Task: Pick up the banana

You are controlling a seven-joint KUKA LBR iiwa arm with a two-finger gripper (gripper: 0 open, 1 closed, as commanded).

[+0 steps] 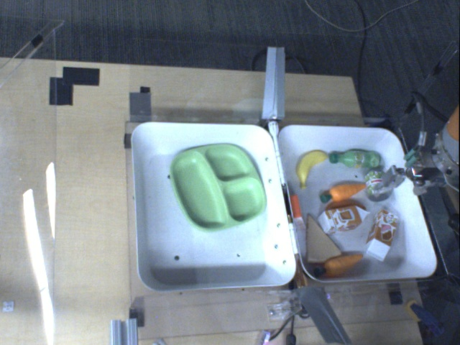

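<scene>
In the camera view, the banana lies in the right bin, near its upper left corner, just beside a green bottle and above a carrot. It is short, curved, yellow and pale at one end. The gripper hangs low near the bin's right side, perhaps just over a shiny item; I cannot tell how its pincer stands. Crowded neighbours could be grabbed or knocked instead of the banana.

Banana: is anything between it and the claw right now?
Yes. The claw sits at the right bin's right side, the banana at its upper left. The green bottle lies between them, one end against the banana, with a carrot just below that line.
</scene>
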